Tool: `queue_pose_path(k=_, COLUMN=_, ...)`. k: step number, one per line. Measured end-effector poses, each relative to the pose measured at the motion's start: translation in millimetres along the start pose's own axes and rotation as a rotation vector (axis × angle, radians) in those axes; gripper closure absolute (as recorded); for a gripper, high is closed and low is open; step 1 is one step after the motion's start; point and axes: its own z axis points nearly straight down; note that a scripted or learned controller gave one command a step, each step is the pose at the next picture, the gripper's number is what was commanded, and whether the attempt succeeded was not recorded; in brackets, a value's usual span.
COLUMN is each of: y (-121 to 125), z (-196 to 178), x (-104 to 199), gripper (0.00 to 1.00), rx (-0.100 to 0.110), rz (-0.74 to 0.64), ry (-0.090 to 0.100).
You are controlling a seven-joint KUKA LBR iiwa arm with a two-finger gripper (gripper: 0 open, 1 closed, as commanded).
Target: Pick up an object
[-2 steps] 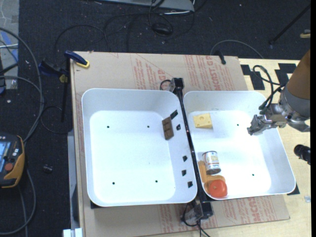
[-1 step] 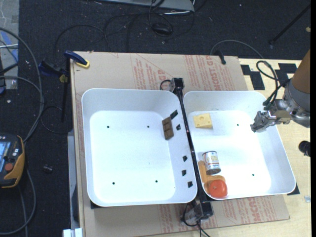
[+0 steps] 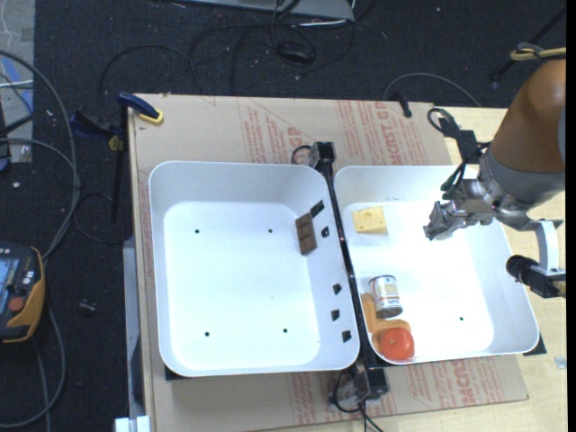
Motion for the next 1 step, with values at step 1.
queue_pose_path(k=1, y=21.4, z=-5.2, x=48.4, gripper=1.00, rx=-0.001, rz=0.000, ry=-0.001)
